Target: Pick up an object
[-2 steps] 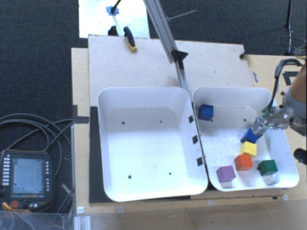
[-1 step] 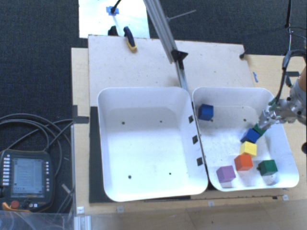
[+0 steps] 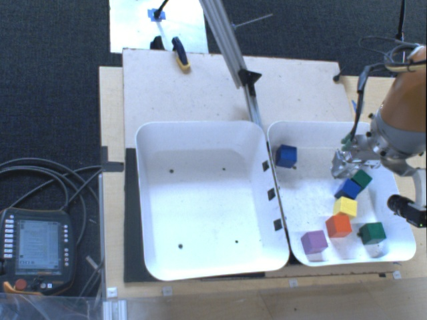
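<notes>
Now the gripper (image 3: 343, 164) hangs low in the right bin (image 3: 313, 131); whether its jaws are spread, I cannot tell. Just beside them sits a blue cube (image 3: 347, 189).

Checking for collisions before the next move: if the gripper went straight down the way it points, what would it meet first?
Probably the small blue cube just under the gripper, with a dark green cube right beside it; depth is hard to judge from this slanted view.

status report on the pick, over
Gripper low in right bin, over blue cube, dark green cube beside. Nothing seen held. Yellow cube crowds close.
</notes>
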You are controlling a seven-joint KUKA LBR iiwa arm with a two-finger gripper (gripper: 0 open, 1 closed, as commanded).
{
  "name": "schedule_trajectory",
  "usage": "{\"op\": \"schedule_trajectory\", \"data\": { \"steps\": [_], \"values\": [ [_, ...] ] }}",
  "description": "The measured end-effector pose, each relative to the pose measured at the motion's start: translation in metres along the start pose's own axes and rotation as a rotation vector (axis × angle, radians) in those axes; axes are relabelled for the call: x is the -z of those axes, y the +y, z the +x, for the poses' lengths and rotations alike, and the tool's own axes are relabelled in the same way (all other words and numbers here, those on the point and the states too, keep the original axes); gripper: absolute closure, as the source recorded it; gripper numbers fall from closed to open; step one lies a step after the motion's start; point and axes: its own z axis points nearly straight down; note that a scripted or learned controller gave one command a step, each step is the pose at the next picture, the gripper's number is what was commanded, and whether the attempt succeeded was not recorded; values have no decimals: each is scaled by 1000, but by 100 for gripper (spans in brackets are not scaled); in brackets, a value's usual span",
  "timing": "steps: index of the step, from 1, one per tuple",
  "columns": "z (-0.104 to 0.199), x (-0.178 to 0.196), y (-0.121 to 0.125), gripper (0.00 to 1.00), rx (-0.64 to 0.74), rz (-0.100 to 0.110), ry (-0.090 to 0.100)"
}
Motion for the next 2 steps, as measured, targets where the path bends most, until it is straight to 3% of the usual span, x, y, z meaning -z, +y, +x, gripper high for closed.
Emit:
{"op": "schedule_trajectory", "data": {
  "steps": [2],
  "values": [
    [106, -14, 22, 100, 0, 0, 0]
  ]
}}
